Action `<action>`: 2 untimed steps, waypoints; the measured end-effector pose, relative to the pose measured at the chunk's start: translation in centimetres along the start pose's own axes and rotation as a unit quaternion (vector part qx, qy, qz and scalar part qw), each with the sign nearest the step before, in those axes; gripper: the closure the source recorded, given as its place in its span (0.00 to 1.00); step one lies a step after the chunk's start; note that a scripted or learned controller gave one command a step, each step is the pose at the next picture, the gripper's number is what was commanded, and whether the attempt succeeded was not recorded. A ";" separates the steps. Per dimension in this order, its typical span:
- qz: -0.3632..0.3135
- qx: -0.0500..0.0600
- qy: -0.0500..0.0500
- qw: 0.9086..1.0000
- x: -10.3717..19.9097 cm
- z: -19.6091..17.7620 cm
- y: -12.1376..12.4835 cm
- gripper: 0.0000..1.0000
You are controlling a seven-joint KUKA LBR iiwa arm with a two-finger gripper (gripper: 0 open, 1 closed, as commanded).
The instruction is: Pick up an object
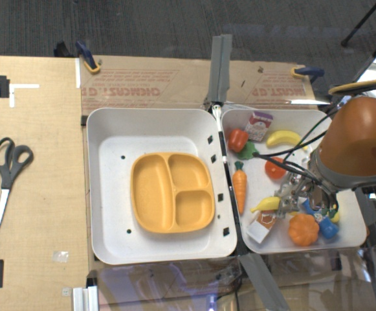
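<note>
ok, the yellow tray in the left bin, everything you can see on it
The tray is a rounded-square plate in matte yellow-orange, plastic by the look. Raised ridges split it into three wells: one long well down its left side, two smaller ones stacked on the right. All three wells look bare. It lies flat, right side up, slightly skewed, near the middle of the left bin, resting on the bin floor clear of the walls. Nothing else touches it.

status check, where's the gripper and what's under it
Gripper low in the right bin, over a yellow banana. Nothing seen held. Orange fruit and carton crowd close.
</note>
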State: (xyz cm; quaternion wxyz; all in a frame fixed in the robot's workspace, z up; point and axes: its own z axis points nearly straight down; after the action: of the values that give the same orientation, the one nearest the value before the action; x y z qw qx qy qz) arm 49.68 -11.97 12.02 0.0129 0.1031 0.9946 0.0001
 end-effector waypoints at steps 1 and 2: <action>0.046 -0.007 -0.008 0.999 -0.1 0.5 -1.3 1.00; 0.289 0.005 0.008 0.957 -3.7 2.7 -2.1 1.00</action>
State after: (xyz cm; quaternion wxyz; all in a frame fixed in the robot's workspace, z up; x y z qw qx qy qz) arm 52.89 -14.78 9.44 0.0036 0.3858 0.9226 0.0001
